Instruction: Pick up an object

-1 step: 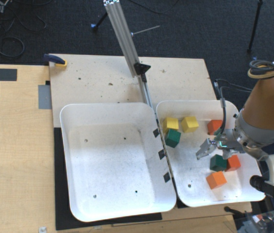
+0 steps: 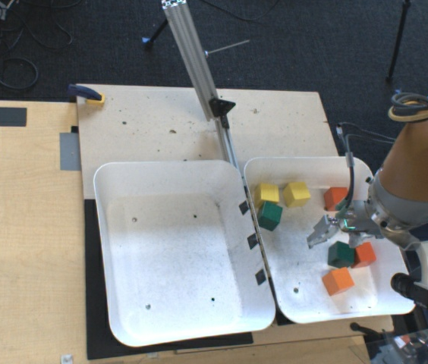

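The grey arm's two-finger hand [image 2: 341, 230] hangs low inside the right shallow white plastic bin [image 2: 305, 309], towards that bin's right wall; whether its fingers are spread or pressed together cannot be told. Just beside it lie a dark green cube [image 2: 341, 255] and a red-orange cube [image 2: 364, 255], with an orange cube [image 2: 338, 280] nearer the front rim. Two yellow cubes [image 2: 282, 194] and another green cube [image 2: 270, 215] sit by the left wall.

Even, bright overhead light, soft faint shadows, slightly soft low-resolution focus throughout.
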`<state>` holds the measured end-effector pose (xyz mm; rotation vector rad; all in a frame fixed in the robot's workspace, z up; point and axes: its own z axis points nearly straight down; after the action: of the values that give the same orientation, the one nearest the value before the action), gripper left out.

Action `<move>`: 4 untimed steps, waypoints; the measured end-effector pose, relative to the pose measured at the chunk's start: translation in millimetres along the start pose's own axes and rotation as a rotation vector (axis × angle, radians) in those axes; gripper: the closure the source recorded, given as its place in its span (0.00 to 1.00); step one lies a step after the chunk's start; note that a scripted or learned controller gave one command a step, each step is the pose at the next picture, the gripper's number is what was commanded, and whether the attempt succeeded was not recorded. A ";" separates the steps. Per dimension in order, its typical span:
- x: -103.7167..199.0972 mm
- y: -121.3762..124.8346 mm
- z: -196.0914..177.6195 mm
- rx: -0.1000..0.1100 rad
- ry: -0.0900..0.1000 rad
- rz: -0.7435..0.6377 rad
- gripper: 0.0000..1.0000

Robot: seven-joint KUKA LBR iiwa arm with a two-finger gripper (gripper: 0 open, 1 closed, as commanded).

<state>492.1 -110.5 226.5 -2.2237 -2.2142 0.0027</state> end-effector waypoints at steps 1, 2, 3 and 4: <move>5.0 -2.3 44.4 0.005 0.001 -0.003 0.00; 4.3 6.3 98.3 0.006 0.001 -0.002 0.00; 4.7 6.8 135.3 -0.001 0.001 -0.002 0.00; 3.4 6.6 124.0 0.000 0.003 0.008 1.00</move>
<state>498.3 -107.0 102.5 -2.2309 -2.2045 -0.0008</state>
